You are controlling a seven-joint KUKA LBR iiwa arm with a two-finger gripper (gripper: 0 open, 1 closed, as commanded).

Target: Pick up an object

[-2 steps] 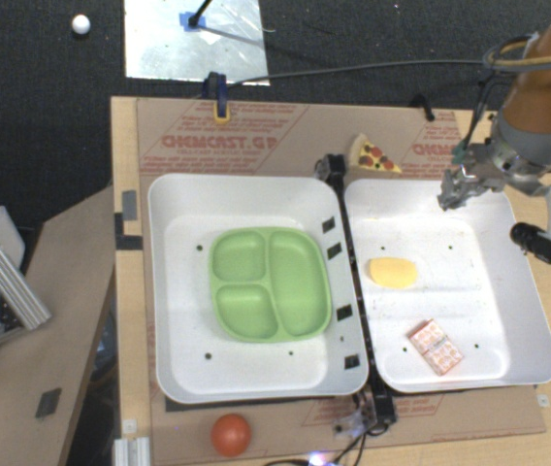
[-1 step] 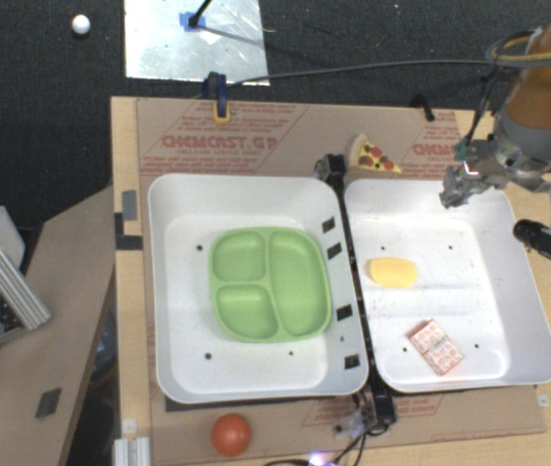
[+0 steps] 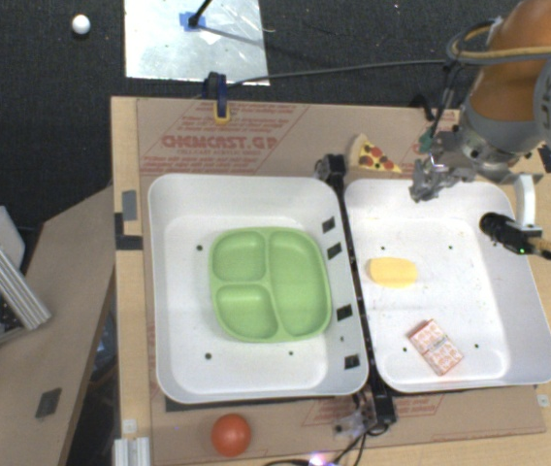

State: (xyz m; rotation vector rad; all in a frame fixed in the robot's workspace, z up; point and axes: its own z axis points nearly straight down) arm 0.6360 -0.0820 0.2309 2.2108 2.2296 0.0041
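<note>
- So, the yellow lump [image 3: 392, 272] lies flat near the middle of the right bin [image 3: 508, 299], well apart from the gripper [image 3: 429, 184], which hangs over that bin's far left corner.
- It looks small, smooth and rounded, most likely a light toy. It could slip or roll, so a pinch across its short middle seems best.
- Closer to the front edge of the right bin lies a small pink packet [image 3: 436, 346]. It looks thin and flat, so it may be hard to get fingers under.
- Left of the right bin, the other bin [image 3: 174, 260] holds a green tray [image 3: 269, 283] with three parts. It looks stiff and wide, too wide to pinch except at its rim.
- Just behind the right bin sits a toy pizza slice [image 3: 375, 155] on the board.
- Nothing can be seen in the gripper, but it is small, dark and blurry, so I cannot tell if it is open or closed.
- Wires and the grey arm [image 3: 537, 76] cover part of the right bin's far corner.
</note>
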